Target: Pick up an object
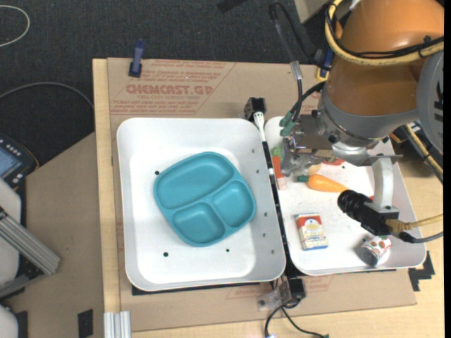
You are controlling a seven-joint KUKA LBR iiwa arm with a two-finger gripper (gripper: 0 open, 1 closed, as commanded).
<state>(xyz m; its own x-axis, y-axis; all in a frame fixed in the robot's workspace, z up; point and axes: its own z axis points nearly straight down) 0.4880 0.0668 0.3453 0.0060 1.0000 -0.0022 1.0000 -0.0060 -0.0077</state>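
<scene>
This is a robotics lab or test bench, not a home. Two white bins [134,189] sit side by side on a cardboard sheet [176,83] held by a blue clamp [136,58]. Around the bins, loose black cables [42,90] run over dark carpet, an aluminium rail [28,248] lies to their left, and a grey and orange robot arm [384,55] hangs over the right one.
</scene>
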